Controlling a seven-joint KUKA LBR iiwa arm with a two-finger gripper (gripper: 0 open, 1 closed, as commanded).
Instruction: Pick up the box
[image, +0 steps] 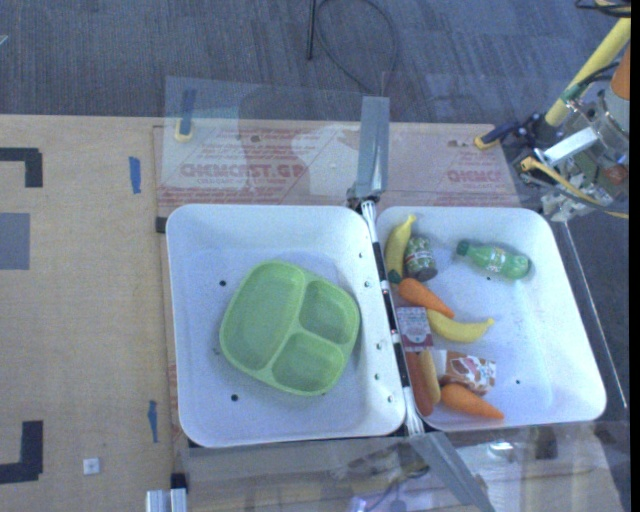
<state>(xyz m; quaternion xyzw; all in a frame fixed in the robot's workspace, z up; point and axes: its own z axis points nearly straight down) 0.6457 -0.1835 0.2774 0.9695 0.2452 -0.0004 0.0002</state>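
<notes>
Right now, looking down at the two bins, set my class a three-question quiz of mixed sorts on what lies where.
1. True or false: the green divided plate lies in the left bin.
2. Which item lies nearest the right bin's far right corner? A) the green bottle B) the box C) the hot dog
3. Fill in: the pincer is above the right bin's ____ right corner, outside its rim.

Key: 1 true; 2 A; 3 far.
</notes>
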